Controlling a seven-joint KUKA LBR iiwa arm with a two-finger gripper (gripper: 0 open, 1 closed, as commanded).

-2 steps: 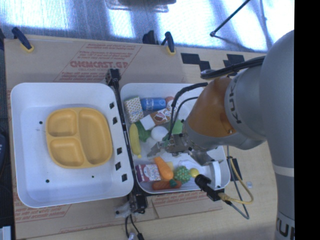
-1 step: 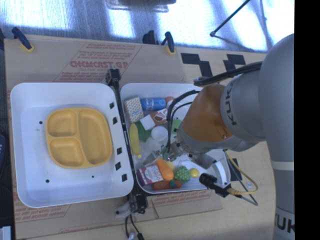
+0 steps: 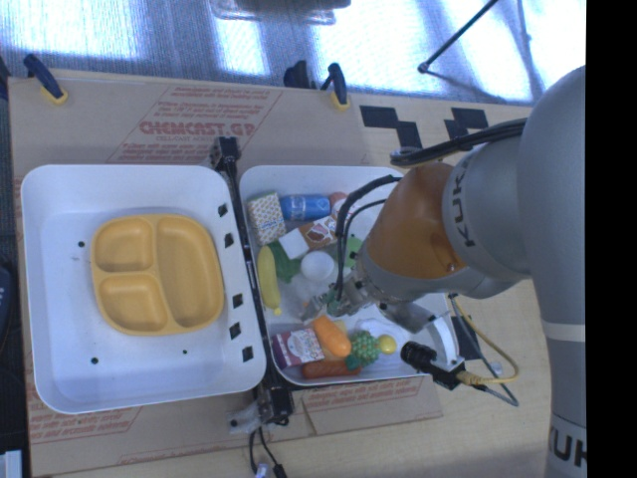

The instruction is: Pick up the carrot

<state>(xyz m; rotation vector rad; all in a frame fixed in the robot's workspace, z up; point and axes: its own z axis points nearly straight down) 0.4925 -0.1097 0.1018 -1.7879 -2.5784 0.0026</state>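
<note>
Carrot [image 3: 331, 336] sits near the front of the right bin [image 3: 261, 182], orange and tilted, packed between a red packet [image 3: 299, 347] and a green-yellow corn-looking toy [image 3: 364, 349]; gripper [image 3: 336, 302] is right above it, tucked under the arm's orange band [image 3: 415, 227]; honestly can't tell how it's set; left bin [image 3: 40, 192] has a yellow divided plate [image 3: 157, 272]; both bins on the cardboard-covered worktop [image 3: 129, 108].

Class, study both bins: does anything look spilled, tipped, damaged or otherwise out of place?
Nothing stands out. The yellow divided plate lies flat in the left bin; the carrot and other toy foods lie jumbled inside the right bin.
</note>
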